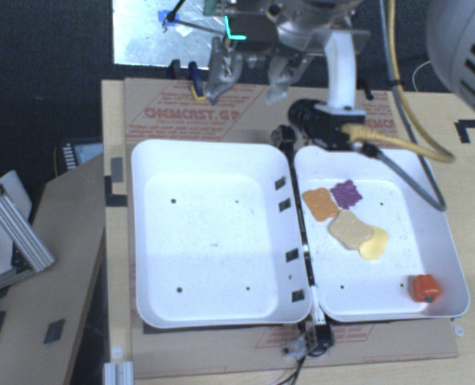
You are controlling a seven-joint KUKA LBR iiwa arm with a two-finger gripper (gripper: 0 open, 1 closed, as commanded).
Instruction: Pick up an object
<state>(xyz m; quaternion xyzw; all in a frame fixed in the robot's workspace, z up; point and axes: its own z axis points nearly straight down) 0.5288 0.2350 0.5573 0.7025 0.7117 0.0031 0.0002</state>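
Two shallow white plastic bins sit side by side on a tan cardboard sheet (221, 111) printed with red lettering, which covers the tabletop (113, 87). The left bin (141, 215) and the right bin (442, 239) touch along a row of small dark clips (290, 231). A silvery reflective panel (141, 22) lies behind them. A ribbed aluminium rail (13, 223) leans at the left edge.

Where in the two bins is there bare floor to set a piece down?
The left bin is bare wall to wall. In the right bin, floor is free along the near rim, left of the red piece. The middle is crowded: orange, purple, tan, yellow.
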